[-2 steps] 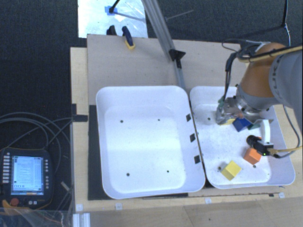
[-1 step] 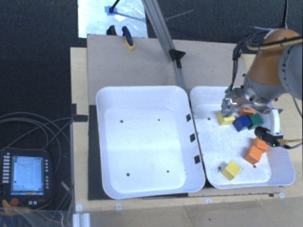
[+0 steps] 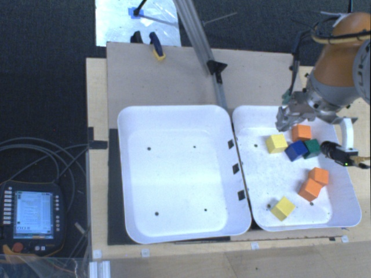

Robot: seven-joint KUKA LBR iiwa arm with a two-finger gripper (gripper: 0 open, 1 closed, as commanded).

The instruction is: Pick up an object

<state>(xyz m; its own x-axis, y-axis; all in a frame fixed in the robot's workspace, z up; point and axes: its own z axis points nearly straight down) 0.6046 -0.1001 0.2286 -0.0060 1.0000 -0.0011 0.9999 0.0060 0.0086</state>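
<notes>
The right bin (image 3: 255, 213) holds several small blocks. A yellow cube (image 3: 276, 143), an orange block (image 3: 301, 132), a blue cube (image 3: 296, 150) and a green block (image 3: 312, 148) cluster near its back. Two orange blocks (image 3: 314, 182) lie further forward at the right, and another yellow cube (image 3: 283, 208) sits near the front. My gripper (image 3: 284, 122) hangs over the back of the right bin, just above and left of the cluster, close to the first yellow cube and the orange block. Nothing shows between its fingers.
The left bin (image 3: 130, 155) stands beside the right one. A slanted metal pole (image 3: 197, 33) crosses the back of the bench. A teach pendant (image 3: 32, 216) with cables lies on the floor at the left. Small clamps (image 3: 156, 45) sit at the bench's far edge.
</notes>
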